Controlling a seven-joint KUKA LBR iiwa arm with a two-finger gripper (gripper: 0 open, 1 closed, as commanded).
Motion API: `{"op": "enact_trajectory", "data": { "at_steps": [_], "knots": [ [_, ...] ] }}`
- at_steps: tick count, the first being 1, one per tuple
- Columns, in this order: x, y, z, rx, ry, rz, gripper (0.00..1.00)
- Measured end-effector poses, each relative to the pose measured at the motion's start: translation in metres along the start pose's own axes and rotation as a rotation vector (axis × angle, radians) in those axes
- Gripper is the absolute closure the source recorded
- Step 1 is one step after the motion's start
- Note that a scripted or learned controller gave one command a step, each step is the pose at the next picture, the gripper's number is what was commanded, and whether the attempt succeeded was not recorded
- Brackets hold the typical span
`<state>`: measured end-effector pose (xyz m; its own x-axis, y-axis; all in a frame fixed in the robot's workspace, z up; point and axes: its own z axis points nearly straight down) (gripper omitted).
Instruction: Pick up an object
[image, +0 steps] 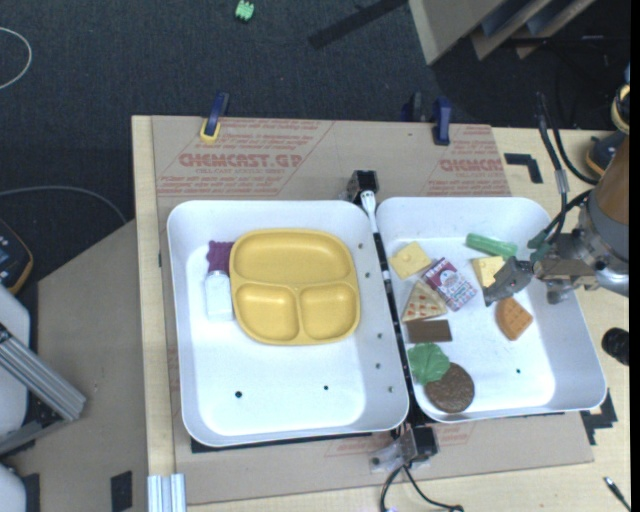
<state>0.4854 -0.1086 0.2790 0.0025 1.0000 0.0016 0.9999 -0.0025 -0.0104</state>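
The right bin (560, 375) holds several toy foods: a yellow cheese wedge (409, 260), a red and white packet (452, 284), a pizza slice (421, 301), a brown bar (428, 331), a green leaf (429, 360), a round brown cookie (451, 390), a green pod (491, 244), a small yellow block (487, 268) and an orange toast piece (515, 320). My gripper (507, 282) reaches in from the right, low over this bin. Its dark tip sits between the yellow block and the orange toast piece. Nothing can be seen held in it.
In the left bin (200, 400) a yellow divided plate (295, 285) lies beside a purple item (218, 254) and a small white bottle (217, 296). A dark clip (363, 186) sits where the bins meet at the back. Cables trail at the right by the arm.
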Motion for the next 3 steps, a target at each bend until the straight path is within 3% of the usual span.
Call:
{"op": "enact_trajectory", "data": {
  "at_steps": [1,3],
  "knots": [
    [0.000,0.002,-0.005,-0.011,-0.002,-0.003,0.00],
    [0.006,0.009,0.102,-0.002,0.001,-0.002,0.00]
  ]
}}
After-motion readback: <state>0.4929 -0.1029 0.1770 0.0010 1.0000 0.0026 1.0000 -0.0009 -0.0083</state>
